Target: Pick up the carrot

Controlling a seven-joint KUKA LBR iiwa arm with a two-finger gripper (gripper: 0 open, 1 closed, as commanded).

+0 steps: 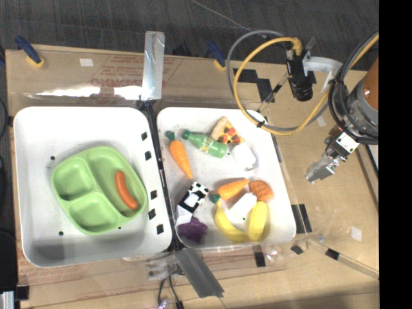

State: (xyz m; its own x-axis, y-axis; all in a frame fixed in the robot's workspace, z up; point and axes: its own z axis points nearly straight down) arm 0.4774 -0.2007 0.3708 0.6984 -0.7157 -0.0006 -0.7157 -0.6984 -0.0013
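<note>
We log two shallow white bins side by side on a pale wooden desk (335, 230). Dark carpeted floor (96, 8) runs along the top of the view. A clear sheet taped with black tape lies under the bins, and blue clamps (29, 51) grip the desk's far edge.

The carrot (180, 158) lies in the right bin (193, 118), near its left wall, tip pointing toward the near edge. Just beside it, to the right, we see a green bottle (205, 143) lying flat, then a pizza slice (226, 132) and a white piece (243, 156). Nearer the front of that bin sit a black-and-white carton (192, 197), a purple item (191, 228), a banana (229, 227), a yellow piece (257, 219), a second orange piece (232, 188) and a round orange-red item (261, 190).

The left bin (38, 124) holds a green divided plate (96, 188) with a hot dog sausage (127, 190) in its right compartment.

The end effector (320, 170) hangs over bare desk to the right of the right bin, well apart from the carrot. We cannot tell whether it is released or clenched; nothing shows in it. A yellow and grey cable loop (267, 82) arcs above the desk behind the right bin.
</note>
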